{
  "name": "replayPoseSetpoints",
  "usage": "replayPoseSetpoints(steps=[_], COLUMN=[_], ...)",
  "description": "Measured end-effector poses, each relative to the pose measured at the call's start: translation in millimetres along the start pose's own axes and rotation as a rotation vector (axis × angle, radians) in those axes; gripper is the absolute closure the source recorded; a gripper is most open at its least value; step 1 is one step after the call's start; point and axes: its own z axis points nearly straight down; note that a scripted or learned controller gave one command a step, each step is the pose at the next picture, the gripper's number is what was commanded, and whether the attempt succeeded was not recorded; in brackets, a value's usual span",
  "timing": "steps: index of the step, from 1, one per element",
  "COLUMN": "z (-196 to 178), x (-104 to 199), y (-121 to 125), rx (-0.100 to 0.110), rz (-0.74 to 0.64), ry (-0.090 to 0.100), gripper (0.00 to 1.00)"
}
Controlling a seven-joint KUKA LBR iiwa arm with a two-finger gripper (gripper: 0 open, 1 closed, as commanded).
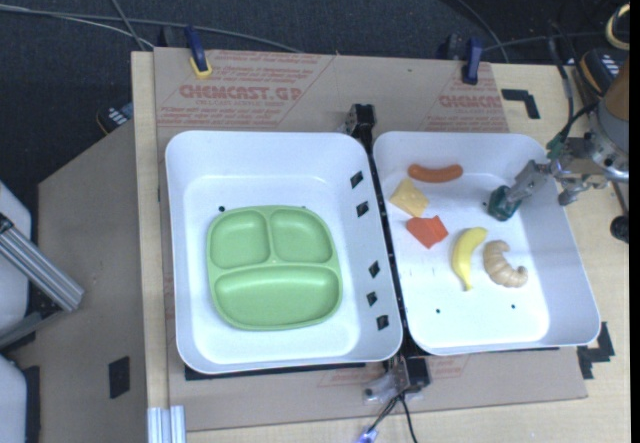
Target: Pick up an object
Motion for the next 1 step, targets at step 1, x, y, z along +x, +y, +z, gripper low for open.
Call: replayPoseSetpoints(steps=[1], z=[-8.3], x=[0.6], y=[3.5], rx=[-0.014], rz=[-0.004], ry=[-0.004], gripper=[0.00])
